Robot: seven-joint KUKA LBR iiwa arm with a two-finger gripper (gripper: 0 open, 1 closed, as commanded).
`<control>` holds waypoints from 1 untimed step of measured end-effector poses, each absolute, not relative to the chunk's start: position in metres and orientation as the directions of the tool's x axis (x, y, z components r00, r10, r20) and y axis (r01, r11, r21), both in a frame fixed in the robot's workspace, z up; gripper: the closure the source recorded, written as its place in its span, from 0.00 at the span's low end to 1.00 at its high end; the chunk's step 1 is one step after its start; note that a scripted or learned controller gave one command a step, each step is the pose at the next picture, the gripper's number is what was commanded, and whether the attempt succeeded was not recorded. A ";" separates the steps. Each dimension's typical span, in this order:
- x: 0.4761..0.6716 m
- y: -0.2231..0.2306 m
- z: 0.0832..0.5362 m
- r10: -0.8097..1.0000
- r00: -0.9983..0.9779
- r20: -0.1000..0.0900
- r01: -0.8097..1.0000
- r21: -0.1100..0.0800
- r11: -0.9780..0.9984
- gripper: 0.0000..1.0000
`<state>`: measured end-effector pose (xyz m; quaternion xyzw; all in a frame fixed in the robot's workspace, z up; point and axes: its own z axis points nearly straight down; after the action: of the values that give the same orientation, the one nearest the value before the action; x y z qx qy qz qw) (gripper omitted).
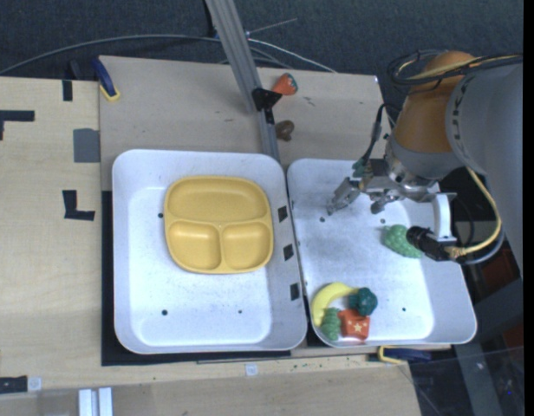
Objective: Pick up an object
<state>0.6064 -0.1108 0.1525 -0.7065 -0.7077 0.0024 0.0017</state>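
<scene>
Two bins, one gripper, five small objects

From my remote seat I log the gripper (361, 199) over the upper part of the right bin (440, 315), fingers spread wide with nothing between them. Just to its right, beside the wrist, lies a green lump (400, 240). Below the gripper, in the bin's near corner, cluster a banana (329, 296), a dark green piece (364, 301), a red block (354, 326) and a small green piece (331, 324). Well to its left, the left bin (137, 319) holds a yellow divided plate (218, 224).
</scene>
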 end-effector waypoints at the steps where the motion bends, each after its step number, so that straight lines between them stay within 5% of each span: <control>1: 0.605 -0.113 0.089 1.000 -0.002 -0.001 1.000 -0.005 0.002 0.00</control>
<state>0.6046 -0.1128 0.0886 -0.7065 -0.7077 0.0023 0.0014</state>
